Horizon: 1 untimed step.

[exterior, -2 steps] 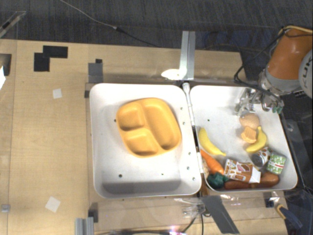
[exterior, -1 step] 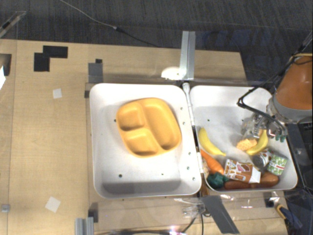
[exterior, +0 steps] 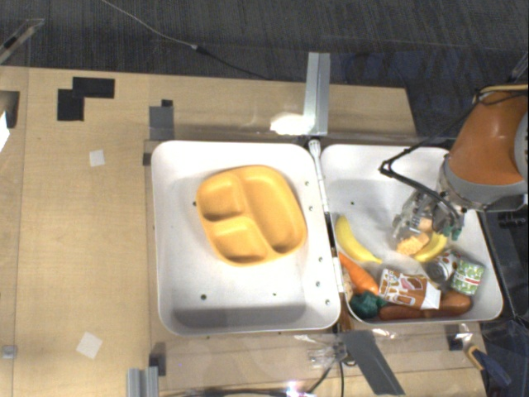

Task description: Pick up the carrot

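Note:
The carrot (exterior: pixel 357 276) is orange with a green top and lies tilted in the right bin (exterior: pixel 364 172), near its front left corner, between a banana (exterior: pixel 354 243) and a brown carton (exterior: pixel 405 287). My gripper (exterior: pixel 423 222) hangs low in the right half of the same bin, over a small yellow-orange piece (exterior: pixel 420 244). It is about a hand's width to the right of the carrot and apart from it. Nothing shows as held.
A green-labelled can (exterior: pixel 467 278) and a reddish sausage (exterior: pixel 423 310) crowd the right bin's front edge. The left bin (exterior: pixel 178 304) holds a yellow divided plate (exterior: pixel 249 213). A metal post (exterior: pixel 317 89) stands behind the wall between the bins.

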Each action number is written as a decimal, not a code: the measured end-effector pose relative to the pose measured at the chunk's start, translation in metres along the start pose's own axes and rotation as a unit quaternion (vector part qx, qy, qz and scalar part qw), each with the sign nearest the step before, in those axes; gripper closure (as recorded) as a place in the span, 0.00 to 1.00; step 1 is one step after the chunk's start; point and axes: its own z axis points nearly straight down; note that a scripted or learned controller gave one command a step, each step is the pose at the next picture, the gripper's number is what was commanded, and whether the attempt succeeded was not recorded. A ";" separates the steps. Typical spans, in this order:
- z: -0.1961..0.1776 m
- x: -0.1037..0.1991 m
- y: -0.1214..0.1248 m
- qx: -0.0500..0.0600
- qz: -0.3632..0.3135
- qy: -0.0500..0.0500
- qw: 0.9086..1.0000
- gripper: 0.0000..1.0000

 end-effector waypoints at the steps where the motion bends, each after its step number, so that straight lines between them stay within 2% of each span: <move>1: 0.014 0.045 0.007 0.000 0.120 -0.001 0.993 1.00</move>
